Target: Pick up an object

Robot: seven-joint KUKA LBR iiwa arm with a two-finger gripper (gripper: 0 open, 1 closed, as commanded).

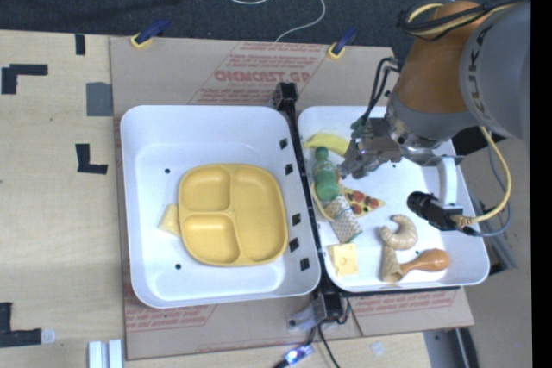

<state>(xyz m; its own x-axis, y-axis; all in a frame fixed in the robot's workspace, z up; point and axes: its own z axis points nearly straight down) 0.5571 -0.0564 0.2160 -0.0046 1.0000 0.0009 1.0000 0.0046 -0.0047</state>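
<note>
My gripper (355, 165) hangs over the back left part of the right bin (461, 267), just right of a green bottle (325, 177) and a yellow banana (326, 141). Nothing shows between its fingers (348, 170). Below it lie a pizza slice (362, 203), a grey mesh piece (346, 225), a yellow cheese block (343, 258), a tan croissant (399, 233) and a brown drumstick (416, 264).
The left bin (142, 142) holds a yellow divided plate (233, 214) with a pale wedge (169, 220) at its left edge. A black divider with clips (297, 185) runs between the two bins.
</note>
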